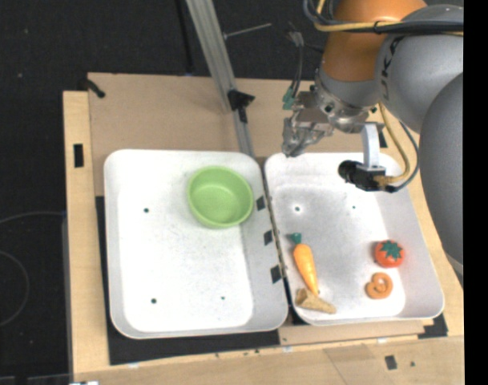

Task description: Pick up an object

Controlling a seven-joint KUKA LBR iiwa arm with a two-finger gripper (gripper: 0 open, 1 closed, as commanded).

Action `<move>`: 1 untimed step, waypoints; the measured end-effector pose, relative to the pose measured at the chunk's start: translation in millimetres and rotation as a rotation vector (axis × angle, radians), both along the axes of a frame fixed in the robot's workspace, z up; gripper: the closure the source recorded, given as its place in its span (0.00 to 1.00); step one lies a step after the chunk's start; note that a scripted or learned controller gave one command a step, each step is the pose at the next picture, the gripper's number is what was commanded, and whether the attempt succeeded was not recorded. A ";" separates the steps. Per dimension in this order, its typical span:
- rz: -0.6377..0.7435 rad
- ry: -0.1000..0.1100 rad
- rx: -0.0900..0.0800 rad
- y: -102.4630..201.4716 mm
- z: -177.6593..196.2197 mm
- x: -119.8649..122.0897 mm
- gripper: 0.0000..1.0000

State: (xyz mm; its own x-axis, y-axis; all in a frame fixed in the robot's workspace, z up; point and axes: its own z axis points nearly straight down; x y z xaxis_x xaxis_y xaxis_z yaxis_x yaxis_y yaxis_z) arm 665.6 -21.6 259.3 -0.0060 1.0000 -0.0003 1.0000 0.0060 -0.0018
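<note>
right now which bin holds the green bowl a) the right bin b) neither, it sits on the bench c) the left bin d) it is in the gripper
c: the green bowl sits inside the left bin, near its upper right part, while the carrot, tomato and pretzel lie in the right bin.

Tan bench (171, 111) on dark floor (35, 38); metal pole (215, 54) slants behind.
</note>
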 end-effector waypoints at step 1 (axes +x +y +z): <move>0.000 -0.005 0.000 45.0 2.6 3.4 1.00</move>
